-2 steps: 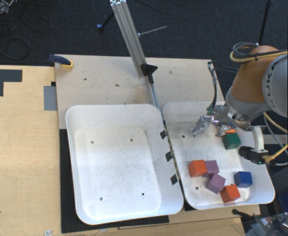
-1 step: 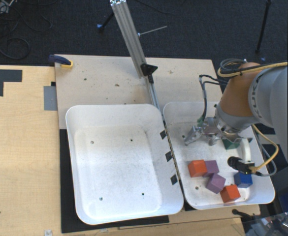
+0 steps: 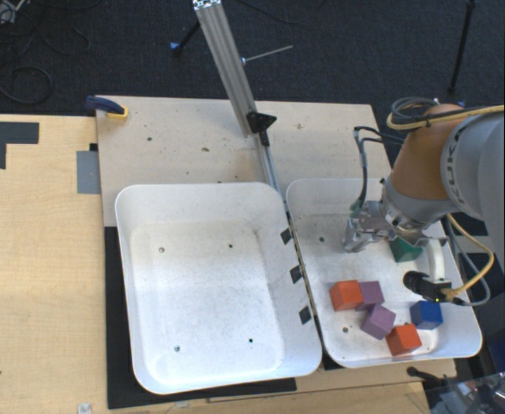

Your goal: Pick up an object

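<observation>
The right white bin [image 3: 338,343] holds several small blocks. An orange block [image 3: 346,295] lies near its middle, with a purple block [image 3: 370,293] touching its right side and a second purple block [image 3: 378,322] just below. Another orange block [image 3: 404,340] sits by the front rim, and a blue block [image 3: 426,314] lies to its upper right. A green block [image 3: 404,249] shows partly under the arm's wrist. My gripper [image 3: 356,238] hangs low in the bin's upper middle, above and apart from the orange block. Nothing shows between its fingers.
The left white bin [image 3: 200,360] sits beside the right one, with black clips [image 3: 294,273] along the shared edge. A slanted aluminium bar [image 3: 231,67] rises from the bench behind the bins. A black cable [image 3: 425,285] runs over the right bin's right side.
</observation>
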